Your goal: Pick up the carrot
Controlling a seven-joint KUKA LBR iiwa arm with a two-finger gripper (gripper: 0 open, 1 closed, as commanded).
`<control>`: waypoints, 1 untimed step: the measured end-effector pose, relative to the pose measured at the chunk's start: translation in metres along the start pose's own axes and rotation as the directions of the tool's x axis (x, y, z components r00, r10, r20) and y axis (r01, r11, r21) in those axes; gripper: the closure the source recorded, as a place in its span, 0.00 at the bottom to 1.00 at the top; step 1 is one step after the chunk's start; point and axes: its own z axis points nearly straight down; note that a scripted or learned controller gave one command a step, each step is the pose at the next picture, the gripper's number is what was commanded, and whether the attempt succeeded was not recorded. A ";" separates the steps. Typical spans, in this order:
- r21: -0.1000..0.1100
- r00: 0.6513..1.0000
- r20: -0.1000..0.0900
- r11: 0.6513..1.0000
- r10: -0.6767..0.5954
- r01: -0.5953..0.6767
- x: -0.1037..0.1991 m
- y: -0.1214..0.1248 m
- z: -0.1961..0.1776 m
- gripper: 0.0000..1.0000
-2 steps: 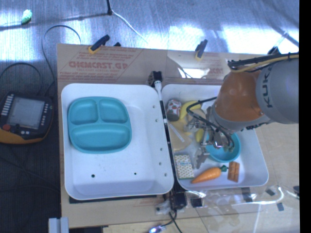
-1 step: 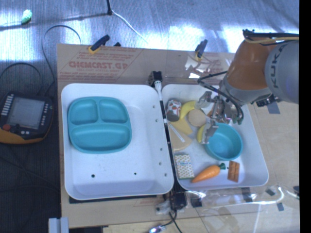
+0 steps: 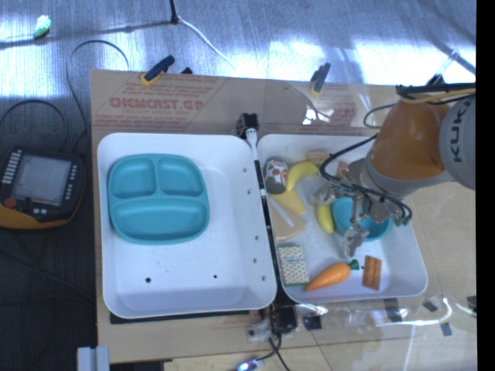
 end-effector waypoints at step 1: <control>-0.005 0.985 0.001 0.985 -0.174 0.174 0.068 -0.010 -0.001 0.00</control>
